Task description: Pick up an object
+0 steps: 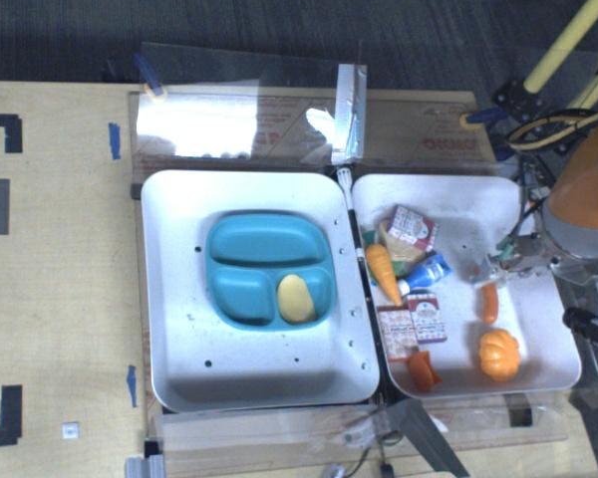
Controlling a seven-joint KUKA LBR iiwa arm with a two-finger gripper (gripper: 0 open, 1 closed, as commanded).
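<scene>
Sausage (489, 303), small and orange-red, lies in the right bin (458, 195), long axis running roughly away-to-near. Claw (506, 259) sits just above its far end, at the bin's right side; can't tell from here if it's open or closed, nothing visibly gripped. Likely target, since it's nearest. Pumpkin (498, 354) sits just below the sausage. Carrot (383, 273), packets and blue item cluster along the left wall. Left bin (179, 366) holds a blue tray (229, 267) with a lemon (296, 298).
</scene>
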